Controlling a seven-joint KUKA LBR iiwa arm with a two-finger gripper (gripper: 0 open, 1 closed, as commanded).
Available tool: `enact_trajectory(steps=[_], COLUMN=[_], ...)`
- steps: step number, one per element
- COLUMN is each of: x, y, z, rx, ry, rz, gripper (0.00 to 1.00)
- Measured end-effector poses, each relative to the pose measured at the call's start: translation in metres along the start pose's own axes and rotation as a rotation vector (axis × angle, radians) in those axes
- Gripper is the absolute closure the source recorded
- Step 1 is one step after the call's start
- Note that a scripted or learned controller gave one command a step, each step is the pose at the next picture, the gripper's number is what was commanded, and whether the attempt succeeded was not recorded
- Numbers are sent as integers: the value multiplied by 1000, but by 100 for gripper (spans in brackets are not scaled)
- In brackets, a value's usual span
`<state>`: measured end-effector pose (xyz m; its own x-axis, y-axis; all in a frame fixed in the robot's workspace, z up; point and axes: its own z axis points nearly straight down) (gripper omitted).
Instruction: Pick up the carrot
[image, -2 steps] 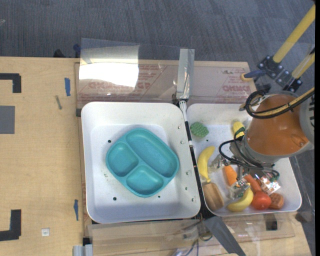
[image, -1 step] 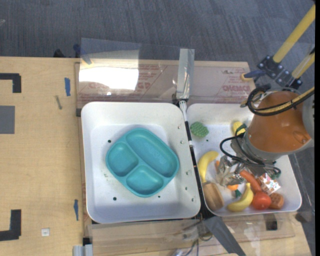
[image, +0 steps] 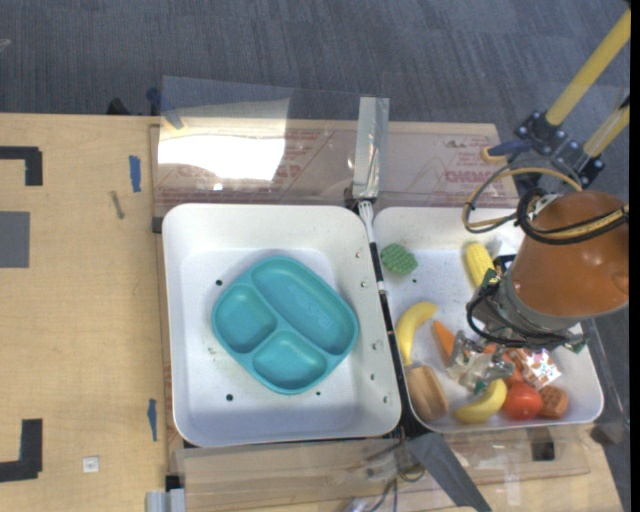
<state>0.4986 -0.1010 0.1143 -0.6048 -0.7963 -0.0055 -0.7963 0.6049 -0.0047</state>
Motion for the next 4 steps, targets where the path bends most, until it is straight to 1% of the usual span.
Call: enact_trajectory(steps=[1, 2, 3, 4], x=[-71, -67, -3, -3], y=[27, 26, 1, -5], z=[-75, -71, -17, 25], rx=[5, -2, -7, 9], ry=[-7, 0, 7, -7], rz=[113, 120, 169, 246], gripper=[100, 0, 0, 0])
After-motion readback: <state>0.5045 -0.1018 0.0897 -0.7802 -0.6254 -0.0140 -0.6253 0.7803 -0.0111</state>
